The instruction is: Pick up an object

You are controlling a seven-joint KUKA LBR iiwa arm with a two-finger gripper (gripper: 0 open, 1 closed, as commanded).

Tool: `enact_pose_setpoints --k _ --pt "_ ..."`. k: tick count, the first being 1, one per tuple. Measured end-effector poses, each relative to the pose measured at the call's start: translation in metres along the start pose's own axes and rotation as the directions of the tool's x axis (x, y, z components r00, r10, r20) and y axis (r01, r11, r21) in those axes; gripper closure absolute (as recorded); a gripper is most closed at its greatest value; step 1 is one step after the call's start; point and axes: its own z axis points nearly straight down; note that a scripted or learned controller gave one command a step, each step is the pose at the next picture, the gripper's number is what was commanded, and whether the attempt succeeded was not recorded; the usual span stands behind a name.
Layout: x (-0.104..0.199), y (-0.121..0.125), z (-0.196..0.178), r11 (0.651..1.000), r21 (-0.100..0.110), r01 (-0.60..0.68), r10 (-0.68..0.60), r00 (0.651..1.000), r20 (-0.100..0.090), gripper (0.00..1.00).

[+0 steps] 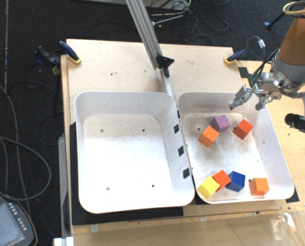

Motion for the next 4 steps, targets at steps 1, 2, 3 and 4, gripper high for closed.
enact_pose_setpoints --k 1,2,3,4 --pt "0.000 0.000 -0.003 1.000 -0.003 0.002 -0.002 1.000 0.001 0.00" --pt "0.010 0.005 0.050 1.000 0.000 0.002 -0.002 1.000 0.000 0.00" --pt "0.014 0.002 0.095 1.000 0.000 0.000 0.000 1.000 0.000 0.00" --pt "0.014 0.003 0.109 1.000 -0.006 -0.001 0.001 1.000 0.001 0.00"
